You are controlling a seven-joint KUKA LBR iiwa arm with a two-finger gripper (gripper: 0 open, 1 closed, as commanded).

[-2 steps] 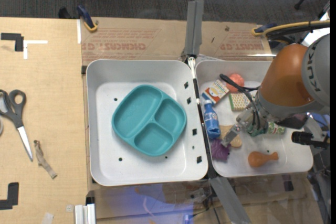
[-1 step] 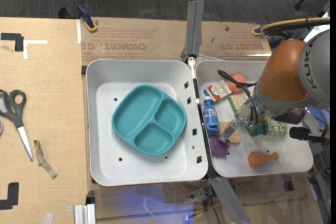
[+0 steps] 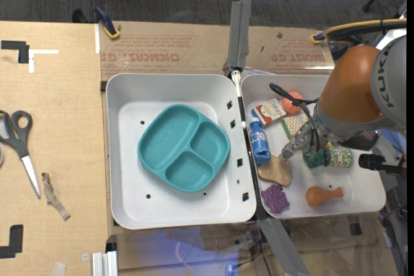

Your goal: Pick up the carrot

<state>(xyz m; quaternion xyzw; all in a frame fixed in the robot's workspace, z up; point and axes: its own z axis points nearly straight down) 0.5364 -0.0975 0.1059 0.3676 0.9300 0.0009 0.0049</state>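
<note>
The carrot [image 3: 292, 99] lay near the far wall of the right bin [image 3: 362, 203], partly hidden behind the arm. The gripper [image 3: 299, 141] hung low over mid-bin w/ its jaws a little apart, gripping nothing. So the carrot sat just beyond the jaws, toward the far wall; its long axis couldn't be judged. A blue bottle [image 3: 259, 141] lay left of the jaws.
</note>
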